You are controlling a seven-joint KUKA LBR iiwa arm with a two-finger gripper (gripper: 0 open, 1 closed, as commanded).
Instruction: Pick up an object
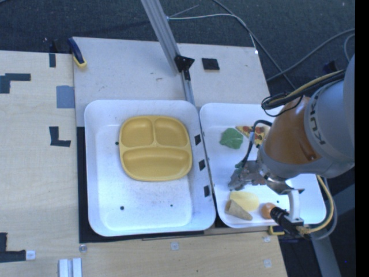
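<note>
The right bin (214, 154) holds a green leafy piece (232, 138), a small red and yellow item (249, 131) behind it, a pale yellow wedge (242, 204) near the front, and a small orange piece (266, 210) beside the wedge. My gripper (241, 176) hangs low over the bin's middle, just above and behind the yellow wedge, in front of the green piece. The wrist body hides most of the fingers, and nothing shows between them.
A yellow divided plate (155, 148) lies in the left bin (98, 172). The grey arm with its orange band (288, 140) covers the right bin's right half. A metal pole (161, 25) slants down to the bins' back edge. Cables trail at the back right.
</note>
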